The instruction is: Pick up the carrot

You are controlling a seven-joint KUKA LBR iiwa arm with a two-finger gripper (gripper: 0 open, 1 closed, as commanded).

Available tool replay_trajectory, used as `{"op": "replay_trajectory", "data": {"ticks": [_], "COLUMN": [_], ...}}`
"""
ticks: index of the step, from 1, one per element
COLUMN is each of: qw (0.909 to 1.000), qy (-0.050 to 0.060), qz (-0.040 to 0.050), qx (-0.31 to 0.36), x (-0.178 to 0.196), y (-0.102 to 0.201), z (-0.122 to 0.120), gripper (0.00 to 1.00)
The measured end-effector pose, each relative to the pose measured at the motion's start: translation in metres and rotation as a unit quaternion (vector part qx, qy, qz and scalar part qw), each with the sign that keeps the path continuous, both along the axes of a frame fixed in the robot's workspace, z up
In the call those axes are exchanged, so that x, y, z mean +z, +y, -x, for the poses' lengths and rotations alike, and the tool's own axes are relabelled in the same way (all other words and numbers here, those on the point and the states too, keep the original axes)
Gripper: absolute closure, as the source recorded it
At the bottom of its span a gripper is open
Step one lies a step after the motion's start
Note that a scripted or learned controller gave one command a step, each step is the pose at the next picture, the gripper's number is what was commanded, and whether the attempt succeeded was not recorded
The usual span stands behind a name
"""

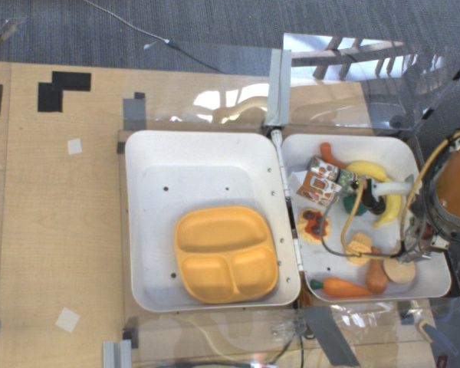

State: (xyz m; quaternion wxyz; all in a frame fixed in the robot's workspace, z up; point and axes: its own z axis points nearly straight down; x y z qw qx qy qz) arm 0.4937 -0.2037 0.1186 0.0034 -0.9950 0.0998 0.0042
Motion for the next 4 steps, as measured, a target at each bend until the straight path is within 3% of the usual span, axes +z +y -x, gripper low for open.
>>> {"op": "replay_trajectory", "data": {"ticks": [1, 2, 3, 4], "qw": [0.9999, 1.0000, 0.9999, 1.0000], "qy": [-0.013, 0.000, -0.013, -0.001], "qz": [0.0037, -0.0005, 0.0037, -0.0001], "qx": [-0.002, 0.001, -0.001, -0.002], "x": [0.141, 0.010, 0.127, 0.008], "y": [-0.003, 0.001, -0.003, 0.000], "z": [-0.005, -0.009, -0.014, -0.011], "gripper": [1.00, 1.00, 1.00, 1.00]}}
